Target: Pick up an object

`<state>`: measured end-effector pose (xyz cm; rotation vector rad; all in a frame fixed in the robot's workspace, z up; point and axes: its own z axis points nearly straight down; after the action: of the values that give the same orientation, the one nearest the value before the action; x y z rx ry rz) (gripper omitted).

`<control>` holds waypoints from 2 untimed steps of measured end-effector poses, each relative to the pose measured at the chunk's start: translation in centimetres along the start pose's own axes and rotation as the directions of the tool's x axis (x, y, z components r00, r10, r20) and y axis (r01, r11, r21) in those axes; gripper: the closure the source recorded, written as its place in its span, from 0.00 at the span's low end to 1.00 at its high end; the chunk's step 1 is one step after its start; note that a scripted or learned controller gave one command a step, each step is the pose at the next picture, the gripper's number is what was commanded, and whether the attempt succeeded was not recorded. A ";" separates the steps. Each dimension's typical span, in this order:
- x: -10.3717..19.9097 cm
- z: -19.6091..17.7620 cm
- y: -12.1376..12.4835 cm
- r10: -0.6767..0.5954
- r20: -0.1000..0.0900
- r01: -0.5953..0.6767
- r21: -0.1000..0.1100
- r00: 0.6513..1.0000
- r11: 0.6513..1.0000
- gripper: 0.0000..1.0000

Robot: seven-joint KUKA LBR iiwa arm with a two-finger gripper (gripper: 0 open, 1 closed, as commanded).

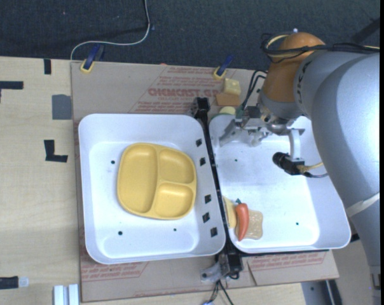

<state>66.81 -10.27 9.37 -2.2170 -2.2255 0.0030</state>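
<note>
Cardboard (147, 88) lies under both bins, printed in red with a word that reads roughly as "CHEMCAST", though the letters are small and partly covered, and more red print shows along the sheet's near edge, too small to read. At the far left the wooden bench (27, 189) carries several black tape marks and one grey patch. Two clamps with blue handles pin the cardboard's far edge, one (90, 58) at its left corner and one (224, 65) near the middle, and a thin white cable (138, 33) loops down across the dark floor toward the left clamp. Of the two white bins, the left bin (93, 170) holds one thing, a yellow plate (157, 181) with three compartments, lying flat near its centre. Black clips run along the seam where the bins meet. The right bin (306, 227) holds a small cluster against its near left wall: an orange carrot-like piece (242, 219) lying on a pale tan item (254, 225), with a sliver of yellow just beside them at the wall. A tan block (229, 94) sits just beyond the bins' far rim. The gripper (248, 132) hangs over the right bin's far left corner, well apart from the cluster; I cannot tell how its claw stands or whether anything is in it. The grey arm (348, 119) covers the bin's right side.
</note>
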 end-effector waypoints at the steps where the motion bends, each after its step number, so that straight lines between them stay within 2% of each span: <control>1: 0.4 1.0 -2.1 0.004 0.000 -0.004 -0.001 1.000 1.000 0.00; 2: 0.7 1.0 -0.1 0.001 0.002 -0.001 0.005 1.000 1.000 0.00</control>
<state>66.75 -9.62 8.40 -2.2163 -2.2228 0.0103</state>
